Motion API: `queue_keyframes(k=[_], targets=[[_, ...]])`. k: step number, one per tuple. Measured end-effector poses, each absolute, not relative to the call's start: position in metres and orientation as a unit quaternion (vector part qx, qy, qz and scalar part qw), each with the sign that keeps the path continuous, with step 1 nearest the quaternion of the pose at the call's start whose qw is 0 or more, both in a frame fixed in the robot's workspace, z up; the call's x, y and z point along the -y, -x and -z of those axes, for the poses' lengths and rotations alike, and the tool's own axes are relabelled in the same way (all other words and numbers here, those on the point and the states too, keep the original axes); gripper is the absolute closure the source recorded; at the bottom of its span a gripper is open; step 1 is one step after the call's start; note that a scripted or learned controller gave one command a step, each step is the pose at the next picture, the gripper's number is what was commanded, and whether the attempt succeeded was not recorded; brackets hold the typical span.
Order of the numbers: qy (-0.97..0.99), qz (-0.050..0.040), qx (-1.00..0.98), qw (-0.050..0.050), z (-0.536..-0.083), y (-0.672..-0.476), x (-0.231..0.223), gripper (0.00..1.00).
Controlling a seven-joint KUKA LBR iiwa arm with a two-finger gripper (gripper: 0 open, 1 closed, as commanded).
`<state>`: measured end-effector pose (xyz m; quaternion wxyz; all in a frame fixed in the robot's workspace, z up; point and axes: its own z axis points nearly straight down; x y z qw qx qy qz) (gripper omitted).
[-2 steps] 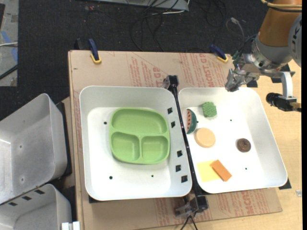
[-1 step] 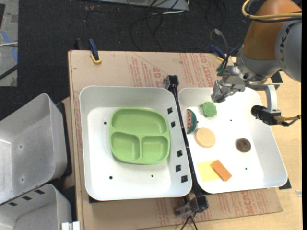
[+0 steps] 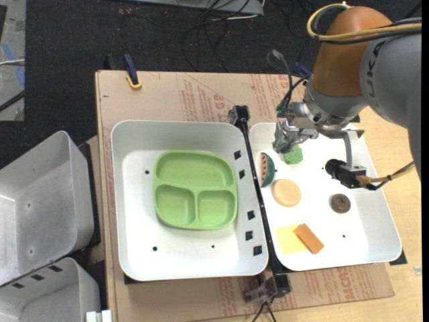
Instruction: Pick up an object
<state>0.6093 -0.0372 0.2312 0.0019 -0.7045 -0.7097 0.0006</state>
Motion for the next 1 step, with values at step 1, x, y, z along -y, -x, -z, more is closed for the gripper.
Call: queue_keyframes(k=[1], targets=[[0.704,-0.0003,0.71,0.002,-0.2303,-0.5902,-0.0168,1.0]])
